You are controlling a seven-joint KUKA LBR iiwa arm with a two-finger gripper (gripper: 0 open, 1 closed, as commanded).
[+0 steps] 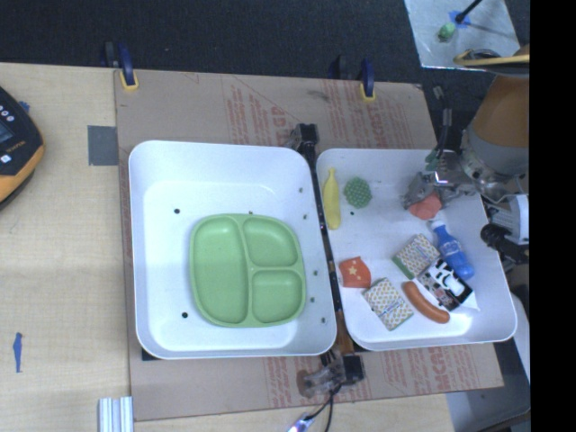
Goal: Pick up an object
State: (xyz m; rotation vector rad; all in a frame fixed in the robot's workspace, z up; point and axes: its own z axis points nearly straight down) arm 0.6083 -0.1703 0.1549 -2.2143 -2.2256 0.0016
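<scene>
Jaws state: can't tell, gripper (430,190) is low at upper right of right bin (504,331), just over a red obj (426,208). Nothing visibly lifted yet, so pick prob not done. Other objs still lie in the bin: banana (331,198), green ball (357,193), blue bottle (452,250), sausage (425,302). Left bin (153,241) has green tray (247,270).

Pale green divided plate (246,269) in the white left bin (162,165), yellow banana (331,198), green ball (357,192), blue bottle (452,250), red sausage (425,301), checked packets (389,302).
</scene>
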